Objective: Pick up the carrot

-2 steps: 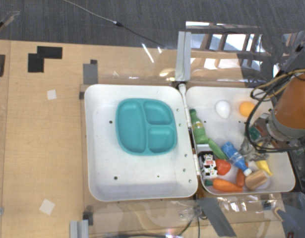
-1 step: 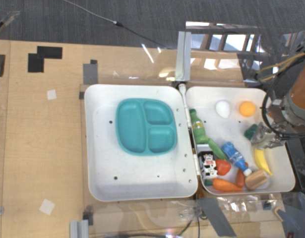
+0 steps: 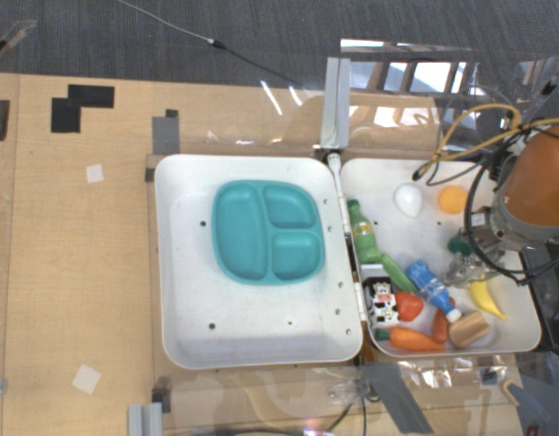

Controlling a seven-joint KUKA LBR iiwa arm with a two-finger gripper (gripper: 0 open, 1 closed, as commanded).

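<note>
The carrot [image 3: 415, 339] is an orange tapered piece lying flat along the front wall of the right bin [image 3: 524, 341], its tip pointing left. My gripper [image 3: 461, 263] hangs over the right half of that bin, under the arm's orange band [image 3: 539, 185]. It is behind and to the right of the carrot, just above a blue bottle [image 3: 432, 287] and beside a yellow banana [image 3: 486, 299]. Nothing shows in its grasp.
Around the carrot lie a red piece [image 3: 409, 308], a cow-patterned box [image 3: 380, 301], a tan bread roll [image 3: 469, 329] and a green bottle [image 3: 360, 231]. A white egg [image 3: 408, 200] and an orange ball [image 3: 453, 199] sit at the back. The left bin [image 3: 184, 271] holds a teal divided plate [image 3: 267, 231].
</note>
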